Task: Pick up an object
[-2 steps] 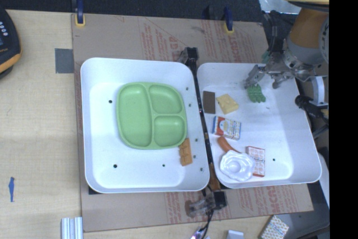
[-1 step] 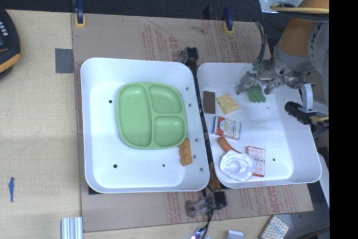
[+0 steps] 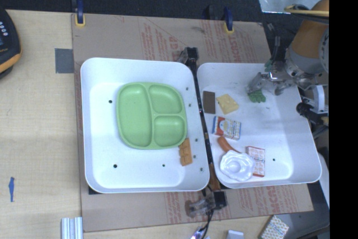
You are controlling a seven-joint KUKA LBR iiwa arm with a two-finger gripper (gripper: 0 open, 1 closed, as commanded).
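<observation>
My gripper (image 3: 269, 87) hangs over the far part of the right bin (image 3: 291, 137), its two fingers spread open. A small green object (image 3: 257, 97) lies on the bin floor right by the left fingertip (image 3: 254, 85), and nothing sits between the fingers. Further left in this bin are a yellow wedge (image 3: 227, 103) and a dark brown rectangle (image 3: 209, 101). Toward the front lie a red, white and blue packet (image 3: 227, 127), an orange sausage-like piece (image 3: 226, 144), a white plastic cup (image 3: 235, 165) and a red-and-white packet (image 3: 256, 158).
The left bin (image 3: 100, 170) holds a green divided plate (image 3: 151, 115) and a small orange-brown piece (image 3: 185, 152) near its right wall. A dark ridge (image 3: 201, 120) separates the bins. The arm's grey body (image 3: 307, 47) stands at the right bin's far right corner.
</observation>
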